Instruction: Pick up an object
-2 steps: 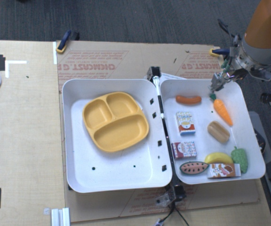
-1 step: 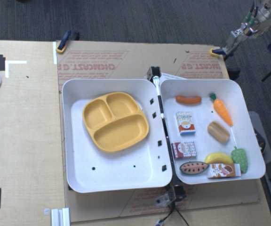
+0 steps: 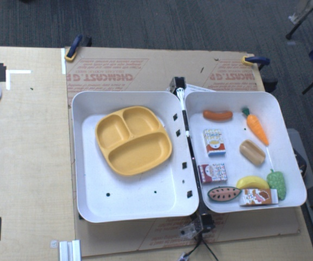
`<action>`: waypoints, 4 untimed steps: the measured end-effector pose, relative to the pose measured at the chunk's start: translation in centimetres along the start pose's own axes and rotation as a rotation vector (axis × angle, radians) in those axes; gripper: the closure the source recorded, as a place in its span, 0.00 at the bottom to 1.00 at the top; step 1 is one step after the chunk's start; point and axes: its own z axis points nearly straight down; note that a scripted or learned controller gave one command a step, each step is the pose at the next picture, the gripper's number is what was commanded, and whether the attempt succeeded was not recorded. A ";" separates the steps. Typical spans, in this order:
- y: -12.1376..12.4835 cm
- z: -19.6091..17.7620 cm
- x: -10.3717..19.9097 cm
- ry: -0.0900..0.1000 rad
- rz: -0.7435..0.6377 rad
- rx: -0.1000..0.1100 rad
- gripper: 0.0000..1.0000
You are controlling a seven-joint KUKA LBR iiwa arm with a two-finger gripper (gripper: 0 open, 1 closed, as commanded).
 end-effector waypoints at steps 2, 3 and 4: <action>0.2 -1.8 -0.1 -0.006 -0.004 -0.004 1.00; 0.3 -2.7 -0.1 -0.009 -0.006 -0.006 1.00; 0.4 -3.6 -0.1 -0.012 -0.008 -0.008 1.00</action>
